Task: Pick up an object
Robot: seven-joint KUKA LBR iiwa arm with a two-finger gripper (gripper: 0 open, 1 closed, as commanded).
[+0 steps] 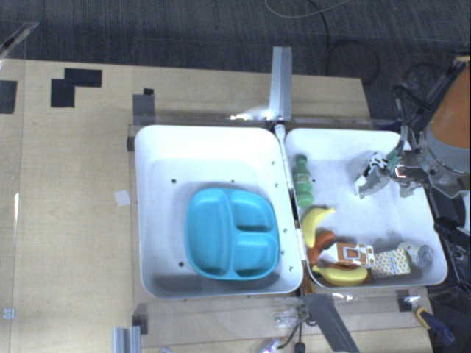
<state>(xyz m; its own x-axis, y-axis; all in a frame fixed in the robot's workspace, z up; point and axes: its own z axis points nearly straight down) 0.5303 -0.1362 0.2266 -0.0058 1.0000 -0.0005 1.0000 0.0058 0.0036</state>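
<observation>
While my arm (449,134) reaches in from the right, the two white bins fill the bench below me: the left bin (158,160) holds only a blue divided tray (232,234), lying flat near its front, and the right bin (346,142) carries all the small things. I judge they have slid toward its front and left wall because the floor slopes up at the rim, so they crowd there. A green bottle (301,181) lies along the divider wall; below it a yellow banana (316,219), an orange-red piece (321,243), a second yellow fruit (340,274), a small printed carton (356,254) and a patterned packet (390,262) sit packed together. My claw (372,176) hovers over bare floor in the bin's upper middle, with nothing between its fingers; whether they are spread or closed I cannot tell. The nearest pick, the banana, lies to the claw's lower left, apart from it.
</observation>
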